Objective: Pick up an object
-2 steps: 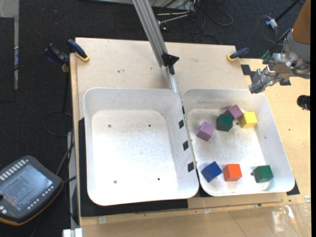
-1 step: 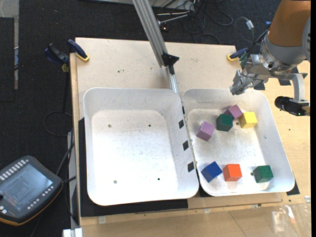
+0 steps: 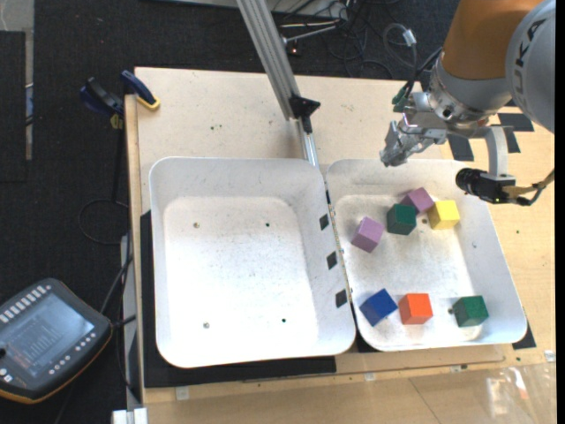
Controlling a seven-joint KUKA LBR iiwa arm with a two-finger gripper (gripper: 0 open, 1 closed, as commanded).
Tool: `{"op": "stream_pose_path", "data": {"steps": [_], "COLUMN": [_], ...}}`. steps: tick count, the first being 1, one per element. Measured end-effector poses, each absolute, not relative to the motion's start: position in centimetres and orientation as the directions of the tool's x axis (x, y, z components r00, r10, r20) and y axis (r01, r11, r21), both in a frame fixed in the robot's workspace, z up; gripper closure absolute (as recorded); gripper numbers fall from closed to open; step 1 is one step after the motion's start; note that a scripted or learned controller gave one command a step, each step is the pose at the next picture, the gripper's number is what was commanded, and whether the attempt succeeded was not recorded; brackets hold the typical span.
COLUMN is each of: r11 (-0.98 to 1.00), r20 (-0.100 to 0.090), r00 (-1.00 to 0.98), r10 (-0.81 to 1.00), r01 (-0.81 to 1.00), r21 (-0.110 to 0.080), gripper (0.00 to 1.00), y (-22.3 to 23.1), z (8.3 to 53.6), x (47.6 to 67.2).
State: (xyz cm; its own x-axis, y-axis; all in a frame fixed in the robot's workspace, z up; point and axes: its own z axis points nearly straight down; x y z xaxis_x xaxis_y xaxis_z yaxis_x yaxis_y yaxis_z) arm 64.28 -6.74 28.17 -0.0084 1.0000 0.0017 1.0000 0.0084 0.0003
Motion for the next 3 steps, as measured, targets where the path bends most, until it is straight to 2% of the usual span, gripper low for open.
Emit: {"op": "stream_pose_path", "data": {"steps": [1, 2, 3], "r11": [0.007, 0.007, 0.007], "r20": [0.002, 0.001, 0.001], "r00": [-0.007, -0.007, -0.007], "r10": [1.000, 1.000, 1.000], "r01": [1.000, 1.000, 1.000], "r21": [-0.002, 0.002, -0.002], "gripper": [1.00, 1.00, 1.00], "y": [-1.4, 3.8, 8.6], "z": [26.4, 26.7, 24.7], "x": [63.8, 64.4, 64.5]}}
